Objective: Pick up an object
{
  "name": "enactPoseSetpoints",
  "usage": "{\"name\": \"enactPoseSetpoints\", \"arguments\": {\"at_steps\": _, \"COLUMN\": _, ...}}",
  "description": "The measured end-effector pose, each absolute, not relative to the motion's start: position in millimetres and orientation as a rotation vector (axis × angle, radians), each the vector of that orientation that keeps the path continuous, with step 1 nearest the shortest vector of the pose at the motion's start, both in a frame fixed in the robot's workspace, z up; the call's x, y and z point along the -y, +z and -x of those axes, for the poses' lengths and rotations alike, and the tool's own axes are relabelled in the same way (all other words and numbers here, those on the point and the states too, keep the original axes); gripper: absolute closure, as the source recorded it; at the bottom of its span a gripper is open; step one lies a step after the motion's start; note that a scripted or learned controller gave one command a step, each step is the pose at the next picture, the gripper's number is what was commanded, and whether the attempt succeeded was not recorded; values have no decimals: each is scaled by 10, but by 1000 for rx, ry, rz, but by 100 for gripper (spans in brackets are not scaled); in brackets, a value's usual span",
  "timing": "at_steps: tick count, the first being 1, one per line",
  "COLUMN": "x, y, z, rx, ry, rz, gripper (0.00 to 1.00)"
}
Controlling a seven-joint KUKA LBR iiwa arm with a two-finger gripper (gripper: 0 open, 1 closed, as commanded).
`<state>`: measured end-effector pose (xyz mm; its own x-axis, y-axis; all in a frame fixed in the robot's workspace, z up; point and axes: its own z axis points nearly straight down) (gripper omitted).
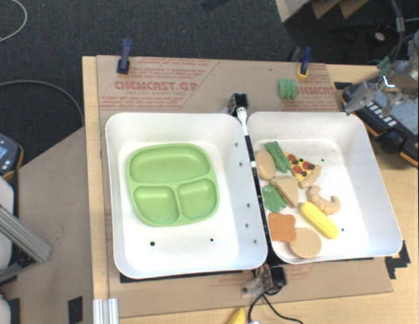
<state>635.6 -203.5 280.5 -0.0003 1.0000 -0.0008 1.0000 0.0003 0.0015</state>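
While the pincer point(355, 98), grip state unclear, hangs upper right, toy food point(297, 198) lies well apart.

My left bin point(121, 201) holds a green divided plate point(173, 183). My right bin point(372, 181) holds toy food: a yellow corn cob point(319, 220), a pizza slice point(303, 167), an orange square point(282, 227).

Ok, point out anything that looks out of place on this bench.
One small green ridged toy piece lies on the cardboard behind the right white bin, apart from the toy food heaped inside it. The green divided plate sits squarely in the left bin.
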Motion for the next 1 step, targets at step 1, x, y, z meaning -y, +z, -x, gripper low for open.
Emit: {"name": "enactPoseSetpoints", "arguments": {"at_steps": 1, "x": 1815, "y": 1194, "z": -5786, "rx": -2233, "ry": -14, "rz": -2236, "gripper": 0}}
